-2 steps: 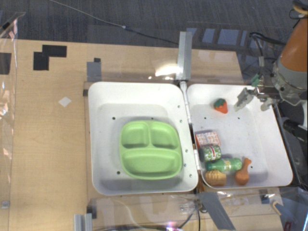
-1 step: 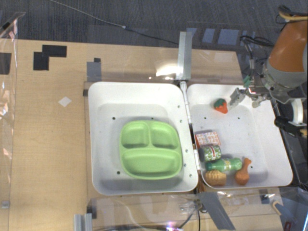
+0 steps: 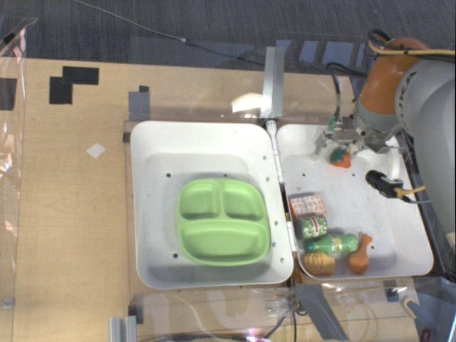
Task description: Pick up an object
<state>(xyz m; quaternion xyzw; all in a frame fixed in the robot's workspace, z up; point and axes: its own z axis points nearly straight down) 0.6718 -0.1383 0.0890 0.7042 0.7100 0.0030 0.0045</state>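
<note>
– Since the green plate (image 3: 223,219) is the easiest thing to spot, I'm placing everything off that. It lies flat in the left bin (image 3: 157,148), compartments facing up. So where's the gripper (image 3: 340,147) relative to it?

– Up and to the right of the plate, past the rail (image 3: 279,169) between the bins, over the far end of the right bin (image 3: 399,226). The grey arm (image 3: 420,98) with its orange band (image 3: 385,77) comes in from further right again. Right at the gripper, touching it or nearly so, there's a little orange-and-green toy (image 3: 341,158) on the bin floor. Honestly can't tell if the gripper is spread or pinched together, it's too small and cluttered there, so I won't call it a grab.

– And the other stuff?

– All bunched just right of the plate's near-right corner. There's a printed box (image 3: 308,205) level with the plate's middle and a green can (image 3: 312,226) touching it on the near side. Then come a green bottle (image 3: 332,244) lying on its side, a brown bready lump (image 3: 319,263) nearest the camera, and an orange drumstick (image 3: 359,255) right of the bottle. All well apart from the toy.
</note>
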